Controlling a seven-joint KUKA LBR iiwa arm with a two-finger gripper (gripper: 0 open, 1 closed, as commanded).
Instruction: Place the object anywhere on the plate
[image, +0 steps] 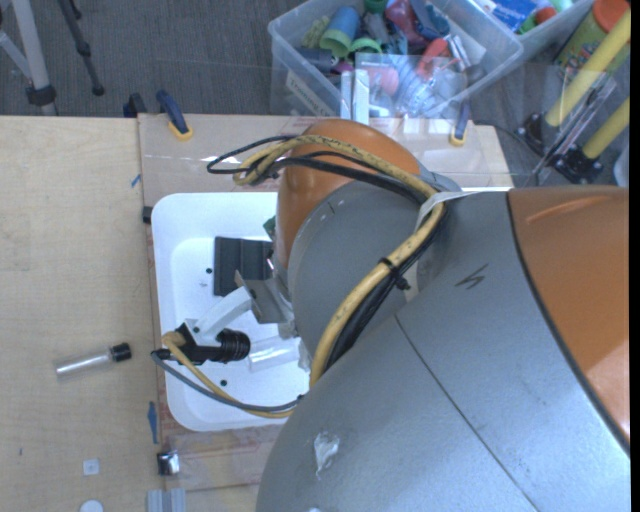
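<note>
Task object and plate: hidden by arm (420, 330), position cannot be told. Gripper (243, 268): low over white bin (185, 225), open or closed cannot be told. Yellow-black cable (215, 350) looped alongside. Small cylinder (92, 358) on bench (60, 220), left of bin.

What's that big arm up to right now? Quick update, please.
Arm low over the left white bin, covering most of it. Gripper hidden, state unknown. Plate and object hidden under the arm. Small silver tube lies on the bench outside the bin.
</note>
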